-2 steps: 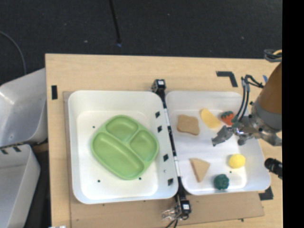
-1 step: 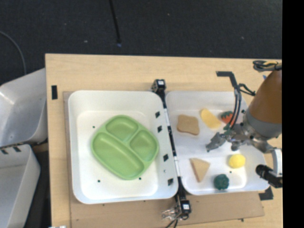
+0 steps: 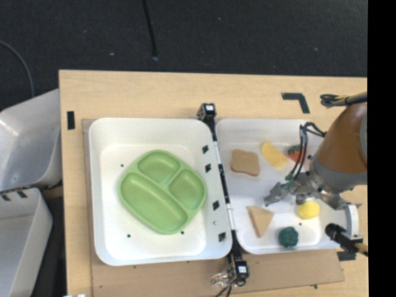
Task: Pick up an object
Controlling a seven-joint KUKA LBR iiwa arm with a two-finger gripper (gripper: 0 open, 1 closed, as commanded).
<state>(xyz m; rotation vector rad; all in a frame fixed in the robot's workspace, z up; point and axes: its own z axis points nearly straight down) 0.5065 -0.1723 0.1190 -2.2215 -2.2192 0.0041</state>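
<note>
You're at the approach: the gripper [image 3: 286,190] hangs with fingers spread over the right bin [image 3: 247,142], holding nothing. Next, drop onto the wedge [image 3: 260,219].

Bench [image 3: 136,94] with two bins [image 3: 99,166]

The pale, wood-look worktop [image 3: 154,94] has a matt, faintly grained face. Both shallow white plastic bins, the left bin [image 3: 99,166] and the right bin [image 3: 247,132], look smooth with a soft sheen. The light green divided plastic plate [image 3: 162,190] is smooth and slightly glossy. The tan slice-shaped piece [image 3: 245,162] and the beige wedge [image 3: 260,219] look matt, the dark green ball [image 3: 288,236] rough-surfaced. The arm's orange band [image 3: 343,141] is smooth; the tool [image 3: 286,192] appears to be dull grey metal.
</note>
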